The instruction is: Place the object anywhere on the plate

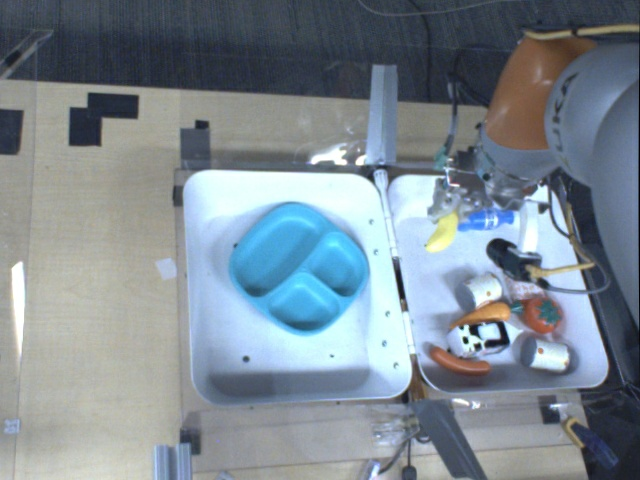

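Camera view: fingers [447,204] over right bin [590,363], touching yellow banana [440,233]; grip state cannot tell; blue plate [298,266] well apart.

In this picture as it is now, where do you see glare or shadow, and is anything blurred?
Camera view: soft shadow lies along the near inside wall of the left bin; a bright glare patch sits on the bench behind that bin; the blue plate is evenly lit and sharp; the small objects in the right bin are slightly soft, and the arm looks blurred.
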